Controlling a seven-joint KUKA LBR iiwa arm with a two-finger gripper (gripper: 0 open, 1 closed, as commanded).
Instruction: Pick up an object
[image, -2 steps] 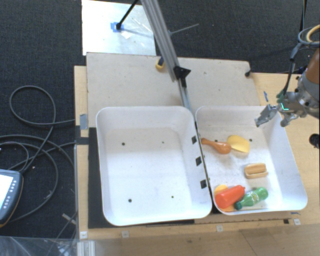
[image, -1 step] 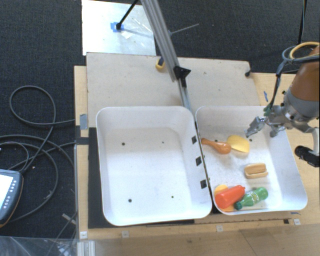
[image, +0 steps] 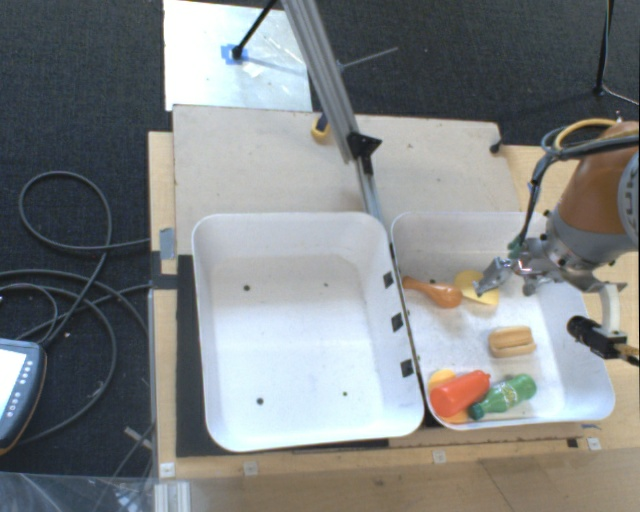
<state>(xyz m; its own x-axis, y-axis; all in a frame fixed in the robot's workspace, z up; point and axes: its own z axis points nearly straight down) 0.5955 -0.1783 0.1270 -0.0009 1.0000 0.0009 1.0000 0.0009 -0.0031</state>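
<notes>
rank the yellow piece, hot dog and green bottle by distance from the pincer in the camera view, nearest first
1. yellow piece, right at the pincer tips
2. hot dog, below it, mid-bin
3. green bottle, at the bin's near edge

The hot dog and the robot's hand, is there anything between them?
No. In the camera view, just bare white bin floor lies between the hand and the hot dog. The yellow piece sits right under the hand.

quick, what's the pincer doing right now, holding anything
Pincer: over the right bin, at the yellow piece; open or shut cannot be told, and no object is visibly held.
</notes>
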